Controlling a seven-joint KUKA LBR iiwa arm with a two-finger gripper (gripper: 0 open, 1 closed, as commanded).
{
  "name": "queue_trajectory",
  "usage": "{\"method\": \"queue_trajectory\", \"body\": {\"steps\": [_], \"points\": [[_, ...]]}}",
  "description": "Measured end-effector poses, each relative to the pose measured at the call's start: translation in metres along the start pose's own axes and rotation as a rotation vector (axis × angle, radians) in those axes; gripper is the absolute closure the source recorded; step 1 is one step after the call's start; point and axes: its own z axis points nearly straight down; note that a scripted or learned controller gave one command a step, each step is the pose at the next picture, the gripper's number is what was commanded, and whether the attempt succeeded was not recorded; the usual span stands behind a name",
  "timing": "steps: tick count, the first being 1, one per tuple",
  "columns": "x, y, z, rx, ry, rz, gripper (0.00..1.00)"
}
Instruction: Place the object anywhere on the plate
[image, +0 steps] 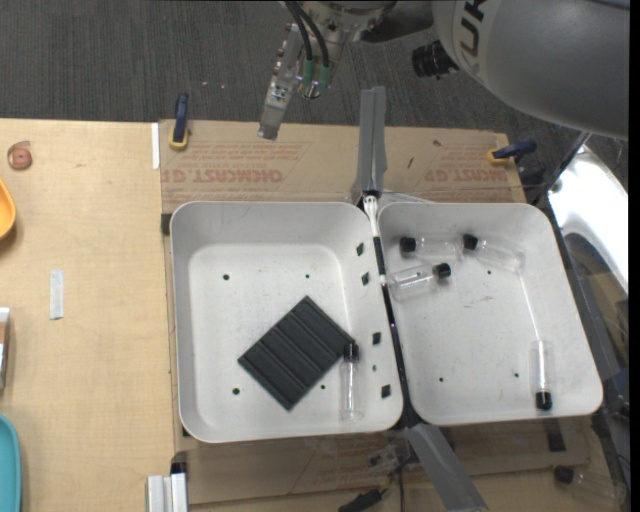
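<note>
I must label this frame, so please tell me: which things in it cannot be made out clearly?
- Gripper: small and blurred above the left bin; finger state unclear.
- Tube beside the dark plate: clear, faint against white.
- Orange thing: cut by the left edge.
- Teal thing: cut by the left edge.

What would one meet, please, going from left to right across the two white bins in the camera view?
Dark ribbed rectangular plate → clear plastic tube with a black cap beside the plate → clear capped tube by the divider in the right bin → clear tube with a black cap near the right bin's right wall.
</note>
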Motion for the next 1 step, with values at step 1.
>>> {"method": "queue_trajectory", "body": {"steps": [1], "points": [[-0.0018, -0.0007, -0.0088, -0.001, -0.002, 0.004, 1.00]]}}
